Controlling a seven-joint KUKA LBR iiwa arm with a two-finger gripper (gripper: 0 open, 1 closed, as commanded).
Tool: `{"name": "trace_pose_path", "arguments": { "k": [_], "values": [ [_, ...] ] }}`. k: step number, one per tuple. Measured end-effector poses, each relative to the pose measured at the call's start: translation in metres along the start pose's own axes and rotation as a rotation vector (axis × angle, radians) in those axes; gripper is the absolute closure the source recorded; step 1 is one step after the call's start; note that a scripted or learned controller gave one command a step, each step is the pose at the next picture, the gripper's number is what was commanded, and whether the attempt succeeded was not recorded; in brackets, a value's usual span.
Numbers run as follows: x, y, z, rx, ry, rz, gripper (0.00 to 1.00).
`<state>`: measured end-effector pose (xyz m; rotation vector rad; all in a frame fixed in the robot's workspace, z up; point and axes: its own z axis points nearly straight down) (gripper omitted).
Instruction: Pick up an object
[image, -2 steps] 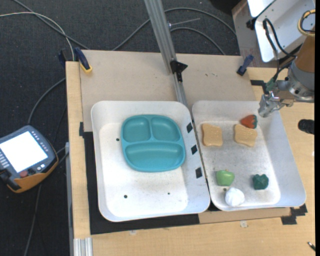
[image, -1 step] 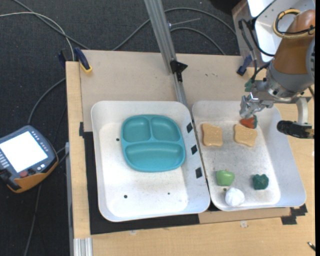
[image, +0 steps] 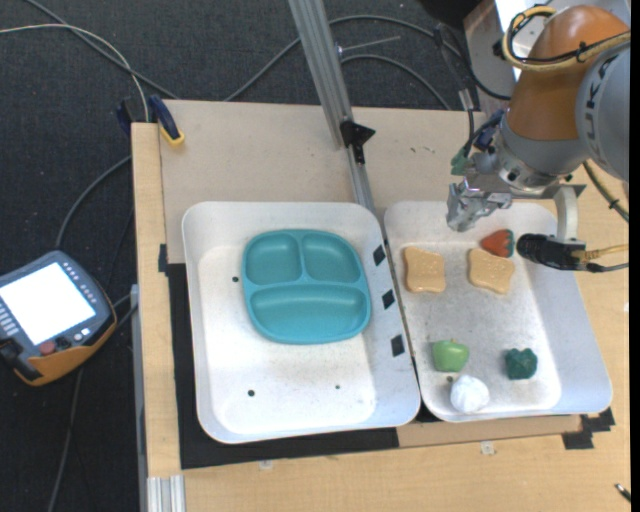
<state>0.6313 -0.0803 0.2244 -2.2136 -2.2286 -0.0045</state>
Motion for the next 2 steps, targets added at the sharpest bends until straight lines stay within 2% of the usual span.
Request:
{"name": "trace_pose_path", "arguments": {
  "k": [1,2],
  "values": [
    [0.064,0.011,-0.005,-0.001,0.001,-0.002,1.0],
    [0.11,0.012,-0.006,0.0,-0.001,0.001,1.0]
  ]
}}
